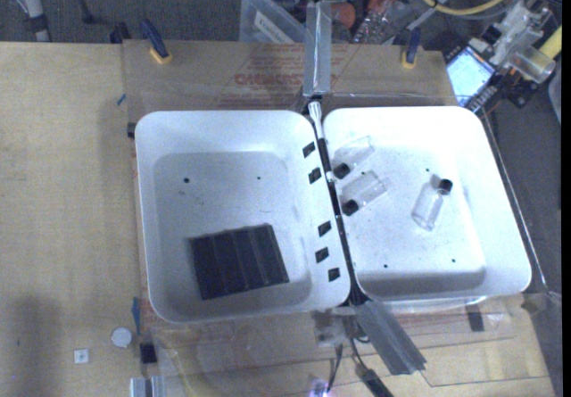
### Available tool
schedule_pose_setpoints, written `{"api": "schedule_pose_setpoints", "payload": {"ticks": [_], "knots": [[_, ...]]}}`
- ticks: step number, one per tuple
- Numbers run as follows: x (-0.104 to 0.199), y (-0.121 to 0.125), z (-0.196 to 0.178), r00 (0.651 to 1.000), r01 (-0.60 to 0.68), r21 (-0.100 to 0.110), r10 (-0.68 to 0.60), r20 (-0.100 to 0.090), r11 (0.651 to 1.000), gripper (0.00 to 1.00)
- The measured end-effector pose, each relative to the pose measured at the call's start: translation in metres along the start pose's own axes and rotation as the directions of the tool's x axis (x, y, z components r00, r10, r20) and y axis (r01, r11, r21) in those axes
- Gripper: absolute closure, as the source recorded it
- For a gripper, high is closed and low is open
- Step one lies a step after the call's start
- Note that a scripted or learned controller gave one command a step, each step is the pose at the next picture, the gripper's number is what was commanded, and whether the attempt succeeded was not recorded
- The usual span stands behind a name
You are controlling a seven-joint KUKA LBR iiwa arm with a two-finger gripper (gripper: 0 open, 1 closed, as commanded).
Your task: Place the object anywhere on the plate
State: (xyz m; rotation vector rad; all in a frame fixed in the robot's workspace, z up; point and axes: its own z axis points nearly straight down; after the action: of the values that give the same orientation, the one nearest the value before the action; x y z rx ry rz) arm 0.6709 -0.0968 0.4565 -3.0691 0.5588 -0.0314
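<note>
We see a dark ribbed plate (pixel 239 261) lying in the left bin (pixel 161 154) toward its front wall, with bare floor behind it. Three clear vials lie in the right bin (pixel 482 270): two (pixel 353 154) (pixel 362 191) near the divider, one (pixel 430 202) mid-floor. We cannot tell how the jaws stand.

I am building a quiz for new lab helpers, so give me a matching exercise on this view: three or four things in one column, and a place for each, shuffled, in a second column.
Things:
1. flat black ribbed rectangular plate
2. clear plastic vial with a black cap, lying alone
3. pair of clear plastic vials lying close together
4. blue clamp with a yellow tip

Places:
A. right bin, beside the divider
B. bench edge behind the left bin
C. left bin, near corner of its floor
D. right bin, middle of its floor

Pairs: 1-C, 2-D, 3-A, 4-B
</note>
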Motion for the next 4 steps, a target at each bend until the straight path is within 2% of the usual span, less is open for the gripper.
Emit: {"api": "schedule_pose_setpoints", "payload": {"ticks": [1, 2, 3, 4], "knots": [[0.041, 0.117, 0.019, 0.995, 0.100, -0.016, -0.100, 0.010, 0.995, 1.00], [0.017, 0.058, 0.021, 0.923, -0.384, -0.028, 0.385, 0.011, 0.923, 1.00], [0.034, 0.103, 0.019, 0.695, -0.718, -0.028, 0.719, -0.002, 0.695, 1.00], [0.021, 0.067, 0.020, 0.996, -0.084, -0.021, 0.085, 0.012, 0.996, 1.00]]}}
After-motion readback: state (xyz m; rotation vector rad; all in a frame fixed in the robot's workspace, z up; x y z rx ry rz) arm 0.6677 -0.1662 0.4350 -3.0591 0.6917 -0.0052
